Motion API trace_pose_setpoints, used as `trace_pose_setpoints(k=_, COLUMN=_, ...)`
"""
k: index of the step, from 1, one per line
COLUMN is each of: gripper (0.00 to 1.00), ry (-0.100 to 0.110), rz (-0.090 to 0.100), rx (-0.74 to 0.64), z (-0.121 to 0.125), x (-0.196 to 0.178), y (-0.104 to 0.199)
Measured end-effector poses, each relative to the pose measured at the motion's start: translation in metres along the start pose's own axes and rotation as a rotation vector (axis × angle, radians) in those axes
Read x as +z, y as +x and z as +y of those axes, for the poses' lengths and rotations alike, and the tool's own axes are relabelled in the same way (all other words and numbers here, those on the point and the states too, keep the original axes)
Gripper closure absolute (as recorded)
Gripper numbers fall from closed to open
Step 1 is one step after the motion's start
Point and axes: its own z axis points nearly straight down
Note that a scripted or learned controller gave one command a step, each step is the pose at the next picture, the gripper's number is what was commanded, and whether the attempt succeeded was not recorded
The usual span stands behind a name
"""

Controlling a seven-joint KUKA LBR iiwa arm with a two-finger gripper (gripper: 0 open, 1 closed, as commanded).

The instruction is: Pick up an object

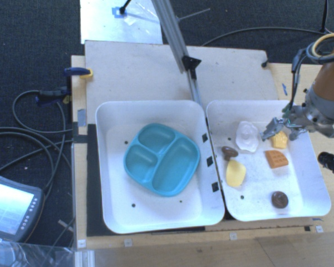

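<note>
Step in hand, as I judge it: approach, before any grasp. My claw hangs over the upper part of the right bin, at the right of the frame. Whether my claw is spread or pressed together, I cannot tell.

The nearest candidate is the small yellow piece, just below my claw and possibly touching it. The clear plastic object lies just left; the orange cracker lies further down.

Next move calls for centring over one piece, descending, then closing on it. The blue divided plate sits in the left bin, well apart.
</note>
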Motion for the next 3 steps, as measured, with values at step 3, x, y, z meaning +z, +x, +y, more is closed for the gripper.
trace_pose_setpoints(k=3, gripper=0.00, ry=0.001, rz=-0.002, rx=0.005, z=0.007, x=0.097, y=-0.007)
